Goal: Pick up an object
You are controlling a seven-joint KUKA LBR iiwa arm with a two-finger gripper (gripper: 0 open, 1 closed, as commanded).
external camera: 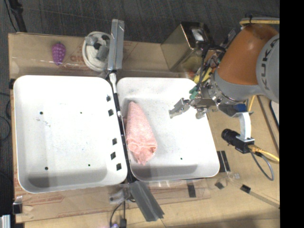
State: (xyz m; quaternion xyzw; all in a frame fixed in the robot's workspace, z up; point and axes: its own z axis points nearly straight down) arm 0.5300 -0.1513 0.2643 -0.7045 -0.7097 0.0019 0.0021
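Far left bin [28,127]: bare white floor, nothing to grab there. Purple thing [58,52] up on the bench beyond its top edge, a white coil [95,50] just beside it, both outside the bins. Across the divider into the right bin [209,141]: pink cloth [139,134], rolled up, lying hard along the bin's left wall, long axis running top to bottom of the view, narrow end up, fatter bunched end down. Further right, gripper [178,108] hanging over the same bin's upper middle, nothing between its tips. Spread or pressed together? Cannot tell from this angle. So, the key relation: cloth sitting left of and a bit below the gripper in the view, near but clearly apart, bare bin floor between them. Rightmost, arm [247,56] reaching in over the bin's right rim, orange band high, wrist leaning leftward toward the bin centre.

Judgement: approach stage, no contact yet. Likely need: a shift left toward the divider, then a descent with the fingers set across the roll's width. Risk: wall and divider crowding the far fingertip.
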